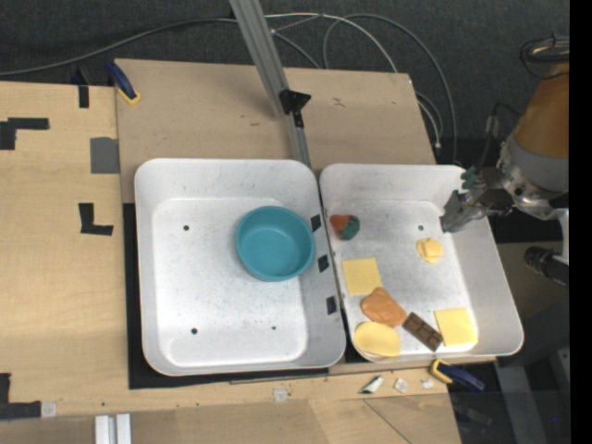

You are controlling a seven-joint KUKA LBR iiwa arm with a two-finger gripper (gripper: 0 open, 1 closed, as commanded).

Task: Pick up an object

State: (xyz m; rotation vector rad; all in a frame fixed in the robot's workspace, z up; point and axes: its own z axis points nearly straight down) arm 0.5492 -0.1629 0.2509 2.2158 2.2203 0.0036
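Six small food pieces lie in right bin [481, 276], nearest a yellow chunk [429, 249] just below gripper [456, 213] at bin's upper right rim; jaw state indeterminable.

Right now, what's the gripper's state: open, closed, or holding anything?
Gripper: cannot be told whether open or closed; nothing visible in it. It sits over the right shallow white bin's right edge, above the small yellow chunk.
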